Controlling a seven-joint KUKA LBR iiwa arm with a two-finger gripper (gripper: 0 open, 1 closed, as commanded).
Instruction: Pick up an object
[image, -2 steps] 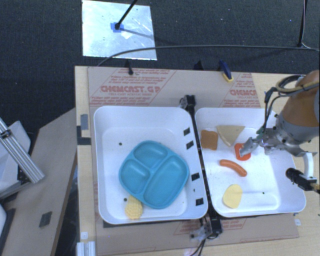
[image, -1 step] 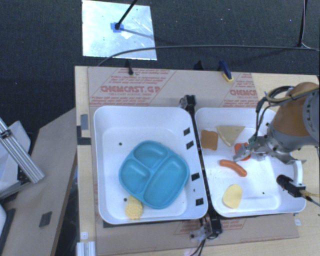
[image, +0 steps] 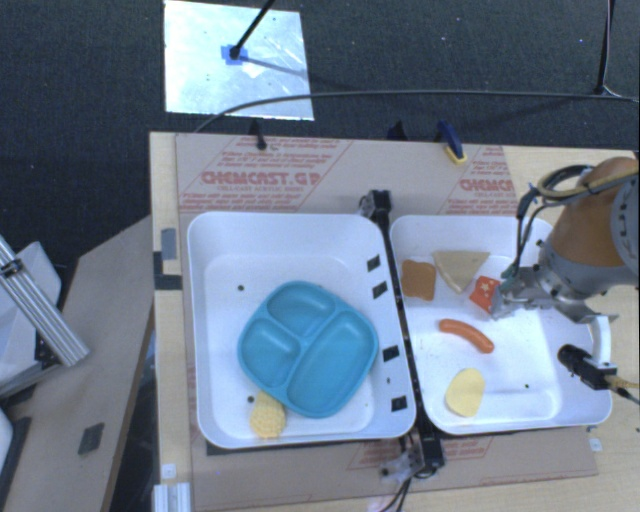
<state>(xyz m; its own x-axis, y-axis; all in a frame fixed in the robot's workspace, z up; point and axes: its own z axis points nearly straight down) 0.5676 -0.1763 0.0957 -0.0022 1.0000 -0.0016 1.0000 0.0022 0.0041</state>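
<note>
2 white bins side by side: left bin with blue divided plate and yellow waffle piece. Right bin with red block, sausage, toast. Gripper low beside red block, touching or just short; grip impossible to tell.

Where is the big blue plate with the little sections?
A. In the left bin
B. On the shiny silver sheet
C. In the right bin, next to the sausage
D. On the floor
A. The blue divided plate lies in the left bin, with a small yellow corn cob by its lower edge; the toy sausage is in the right bin.
</note>
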